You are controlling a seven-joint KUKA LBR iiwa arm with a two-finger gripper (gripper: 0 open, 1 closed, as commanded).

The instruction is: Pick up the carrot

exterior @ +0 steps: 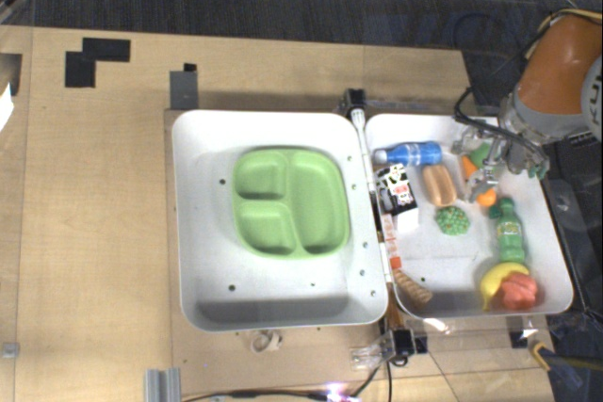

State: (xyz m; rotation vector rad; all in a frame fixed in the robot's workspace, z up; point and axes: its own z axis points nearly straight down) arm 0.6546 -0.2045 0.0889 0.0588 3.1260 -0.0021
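Two white bins sit side by side on the wooden counter. The left bin holds one green tray with three compartments. The right bin holds the small items, one of each unless noted.

A blue bottle lies on its side near the far edge, its white cap toward the left bin. Just beside it, nearer the camera, lies one hot dog. Left of that, against the divider, is a black-and-white carton with a red patch; its print is too small to read. One round green vegetable sits near the middle of the bin. A green bottle lies along the right side, its label unreadable. In the near right corner one yellow banana touches one red fruit. One brown item lies at the near left edge; what it is cannot be told.

The carrot is in the far right part of the right bin, orange, between the hot dog and the green bottle, directly under the end effector. The end effector reaches down over the carrot, with the orange band of the arm above it at the right. Whether it is apart, together or clamped on the carrot cannot be told.
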